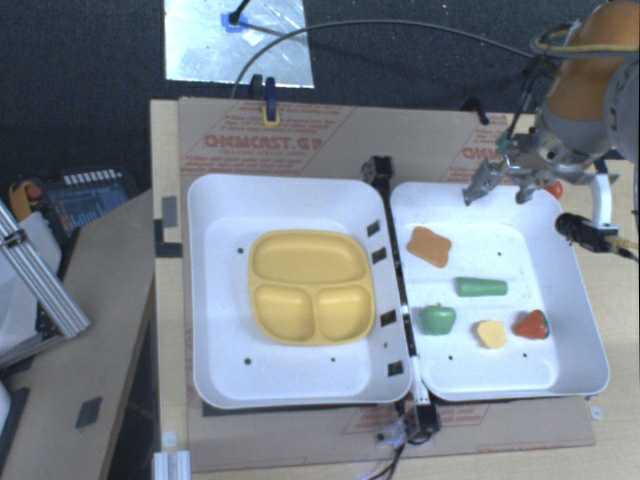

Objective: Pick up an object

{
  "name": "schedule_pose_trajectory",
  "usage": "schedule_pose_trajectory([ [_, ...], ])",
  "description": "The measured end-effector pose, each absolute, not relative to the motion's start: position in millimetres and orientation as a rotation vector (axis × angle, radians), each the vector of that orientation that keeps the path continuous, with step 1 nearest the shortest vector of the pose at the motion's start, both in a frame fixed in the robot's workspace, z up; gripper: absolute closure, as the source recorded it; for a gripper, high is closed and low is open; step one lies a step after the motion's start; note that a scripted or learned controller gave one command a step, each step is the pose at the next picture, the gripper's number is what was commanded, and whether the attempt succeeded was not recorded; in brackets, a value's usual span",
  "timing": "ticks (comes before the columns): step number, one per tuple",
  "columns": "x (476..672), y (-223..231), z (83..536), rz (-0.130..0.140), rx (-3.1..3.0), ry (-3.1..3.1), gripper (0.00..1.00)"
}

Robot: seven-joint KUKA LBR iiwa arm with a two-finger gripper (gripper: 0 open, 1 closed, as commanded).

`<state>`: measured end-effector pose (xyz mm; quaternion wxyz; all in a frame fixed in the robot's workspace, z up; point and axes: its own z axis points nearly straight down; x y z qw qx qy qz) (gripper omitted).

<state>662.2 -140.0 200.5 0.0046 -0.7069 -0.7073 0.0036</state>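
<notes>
Cardboard-topped bench, two white bins (pixel 560 368). Gripper (pixel 500 186) spread, empty. Green plastic cylinder (pixel 481 287): probably light, rigid, slick; best pinched across middle.

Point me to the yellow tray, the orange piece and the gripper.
yellow tray (pixel 308 288): camera view, on its middle divider.
orange piece (pixel 429 246): camera view, centre of its top face.
gripper (pixel 502 185): camera view, midway between its fingertips.

a robotics lab: kuka arm (pixel 590 78), bench bins (pixel 290 193).
</notes>
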Motion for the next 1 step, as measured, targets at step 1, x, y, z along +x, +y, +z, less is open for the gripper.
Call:
schedule_pose_trajectory([
  [1,665.1,-139.7,209.0,-0.001,-2.219,-2.226,0.0],
])
